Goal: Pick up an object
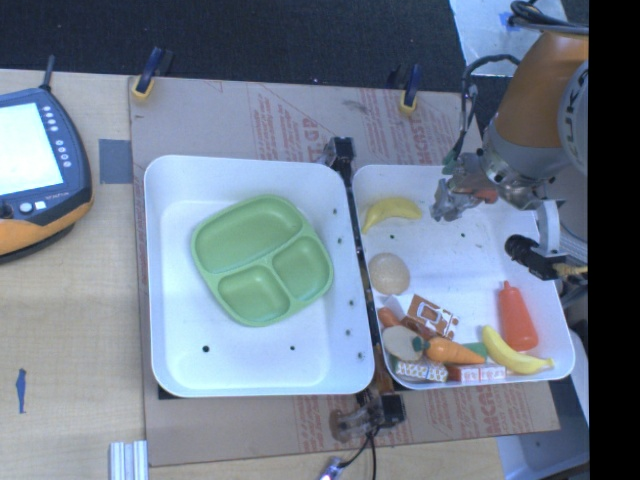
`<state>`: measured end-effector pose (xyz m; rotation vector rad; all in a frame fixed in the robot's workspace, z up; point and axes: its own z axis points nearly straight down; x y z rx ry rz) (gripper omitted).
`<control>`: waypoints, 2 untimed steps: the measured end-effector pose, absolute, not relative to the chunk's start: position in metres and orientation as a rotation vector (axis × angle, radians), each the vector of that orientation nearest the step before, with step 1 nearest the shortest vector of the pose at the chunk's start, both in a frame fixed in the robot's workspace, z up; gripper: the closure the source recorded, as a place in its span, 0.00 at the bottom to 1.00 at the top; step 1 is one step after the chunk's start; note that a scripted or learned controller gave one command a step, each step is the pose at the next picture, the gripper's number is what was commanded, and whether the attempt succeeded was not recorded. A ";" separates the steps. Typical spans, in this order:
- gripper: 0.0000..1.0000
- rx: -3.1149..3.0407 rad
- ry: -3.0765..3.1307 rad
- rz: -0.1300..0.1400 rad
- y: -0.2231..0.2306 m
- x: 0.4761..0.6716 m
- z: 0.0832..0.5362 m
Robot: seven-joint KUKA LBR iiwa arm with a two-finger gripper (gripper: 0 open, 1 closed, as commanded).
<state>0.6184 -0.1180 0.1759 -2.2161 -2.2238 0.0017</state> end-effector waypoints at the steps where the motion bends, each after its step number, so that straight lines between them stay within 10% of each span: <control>1: 0.00 -2.218 -2.222 0.003 -0.199 0.656 0.162; 2: 0.00 -2.214 -2.224 0.007 -0.213 0.529 0.143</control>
